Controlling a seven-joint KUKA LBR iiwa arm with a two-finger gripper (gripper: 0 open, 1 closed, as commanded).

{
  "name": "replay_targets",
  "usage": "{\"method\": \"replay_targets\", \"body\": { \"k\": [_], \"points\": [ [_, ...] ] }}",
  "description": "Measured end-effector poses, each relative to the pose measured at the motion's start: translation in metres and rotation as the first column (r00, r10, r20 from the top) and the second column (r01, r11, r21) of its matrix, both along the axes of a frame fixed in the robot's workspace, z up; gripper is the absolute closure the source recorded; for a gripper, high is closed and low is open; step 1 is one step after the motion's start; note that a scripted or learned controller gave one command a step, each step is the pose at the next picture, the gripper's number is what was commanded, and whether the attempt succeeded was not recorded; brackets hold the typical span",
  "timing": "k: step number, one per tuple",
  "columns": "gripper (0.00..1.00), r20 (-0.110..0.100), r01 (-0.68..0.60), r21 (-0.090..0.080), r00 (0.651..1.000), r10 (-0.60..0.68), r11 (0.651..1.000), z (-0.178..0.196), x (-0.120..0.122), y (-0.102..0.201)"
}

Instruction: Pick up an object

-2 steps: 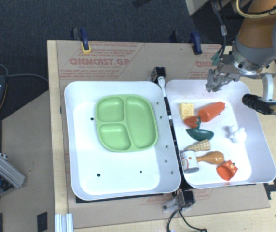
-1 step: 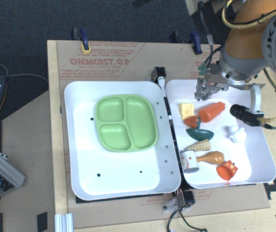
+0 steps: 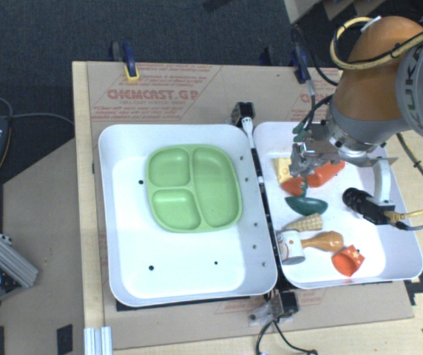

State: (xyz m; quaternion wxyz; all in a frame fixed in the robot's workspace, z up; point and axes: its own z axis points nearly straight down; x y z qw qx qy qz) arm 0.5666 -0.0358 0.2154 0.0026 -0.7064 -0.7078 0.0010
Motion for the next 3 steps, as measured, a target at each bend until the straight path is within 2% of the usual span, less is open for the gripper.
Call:
{"method": "replay_targets", "body": {
  "k": [1, 2, 3],
  "points": [
    [1.00, 0.001, -0.002, 0.001, 1.000, 0.002, 1.000, 0.015, -0.039, 0.041],
    [1.00, 0.000, -0.001, 0.000, 1.000, 0.001, 1.000, 0.003, -0.061, 0.072],
    [1.00, 0.008, 0.003, -0.003, 1.000, -0.003, 1.000, 0.016, -0.055, 0.059]
  ]
}}
